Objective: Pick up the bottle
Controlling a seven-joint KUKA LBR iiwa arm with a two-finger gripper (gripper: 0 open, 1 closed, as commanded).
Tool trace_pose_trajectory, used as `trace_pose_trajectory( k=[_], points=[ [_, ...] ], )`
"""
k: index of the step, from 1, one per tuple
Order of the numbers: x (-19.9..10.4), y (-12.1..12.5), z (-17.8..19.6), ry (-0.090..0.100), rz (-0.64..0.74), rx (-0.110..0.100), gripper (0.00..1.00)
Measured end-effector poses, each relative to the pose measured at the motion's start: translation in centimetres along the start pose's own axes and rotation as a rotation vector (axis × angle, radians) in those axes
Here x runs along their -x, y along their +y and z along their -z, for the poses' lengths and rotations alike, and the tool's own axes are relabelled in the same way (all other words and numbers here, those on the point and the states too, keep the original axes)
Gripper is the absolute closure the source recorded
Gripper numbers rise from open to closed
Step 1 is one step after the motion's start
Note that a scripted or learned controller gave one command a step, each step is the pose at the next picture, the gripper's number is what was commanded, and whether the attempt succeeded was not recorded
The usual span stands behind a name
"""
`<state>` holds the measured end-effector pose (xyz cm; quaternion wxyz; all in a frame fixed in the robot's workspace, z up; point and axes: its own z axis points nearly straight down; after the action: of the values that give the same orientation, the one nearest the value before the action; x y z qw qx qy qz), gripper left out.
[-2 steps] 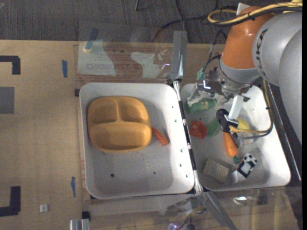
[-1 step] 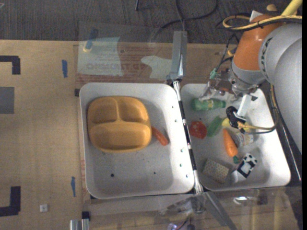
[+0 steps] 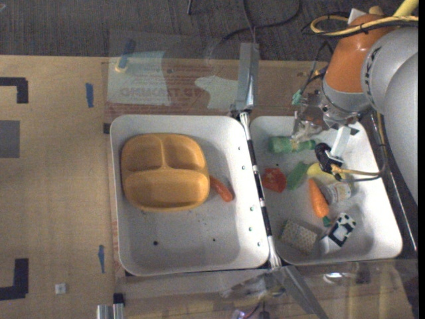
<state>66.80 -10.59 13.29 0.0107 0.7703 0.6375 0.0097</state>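
Two white bins sit side by side on the bench. In the left bin [image 3: 186, 244] lies a yellow divided plate [image 3: 163, 171] with a small orange piece [image 3: 222, 190] just beside its right edge. The right bin [image 3: 378, 244] holds the clutter: a green bottle [image 3: 287, 144] lying on its side at the far left part of the bin, a red piece [image 3: 273, 179], a green leaf-like piece [image 3: 297, 175], an orange carrot [image 3: 318, 198], a grey sponge [image 3: 298, 236] and a black-and-white block [image 3: 342, 229].

The gripper [image 3: 307, 129] hangs just above the right end of the bottle, very near or perhaps touching it. Whether the tool is spread or pressed together, I cannot tell, because the wrist covers it.

The bottle looks like small plastic, so I judge it light, rather stiff but smooth and round, and it may roll or slip. The best hold seems to be across the middle of its body, with the jaws crossing its long axis, not at the narrow end
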Motion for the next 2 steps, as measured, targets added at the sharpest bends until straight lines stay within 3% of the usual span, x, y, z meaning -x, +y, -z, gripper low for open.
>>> trace_pose_trajectory(
  k=[1,2],
  points=[
    [2.7,0.5,-4.6,-0.003,-0.118,-0.022,1.00],
    [-4.5,-0.6,9.4,-0.004,-0.169,-0.028,1.00]
  ],
)
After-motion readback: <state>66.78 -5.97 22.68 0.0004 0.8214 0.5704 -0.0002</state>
